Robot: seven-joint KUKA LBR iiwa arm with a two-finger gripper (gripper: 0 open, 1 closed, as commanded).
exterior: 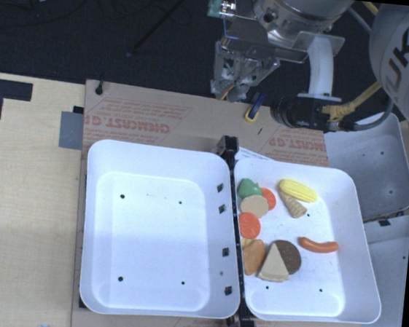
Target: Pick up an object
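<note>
Nothing is picked yet: the end effector (237, 82) hangs at twelve o'clock above the bins, apparently holding nothing, though its opening is unclear. The toy corn (297, 189), sausage (318, 245) and other play food lie in the right bin (354, 301), all awaiting a grasp.

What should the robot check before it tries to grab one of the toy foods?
1. Toy foods sit in the right bin: ok.
2. Gripper is above a toy: not ok, it hangs beyond the bins' far edge.
3. Sausage lies apart from the others, easy to reach: ok.
4. Corn is free: not ok, a piece touches it.
5. Pile by the divider is loose: not ok, pieces overlap.
6. Gripper is empty: cannot tell.
</note>
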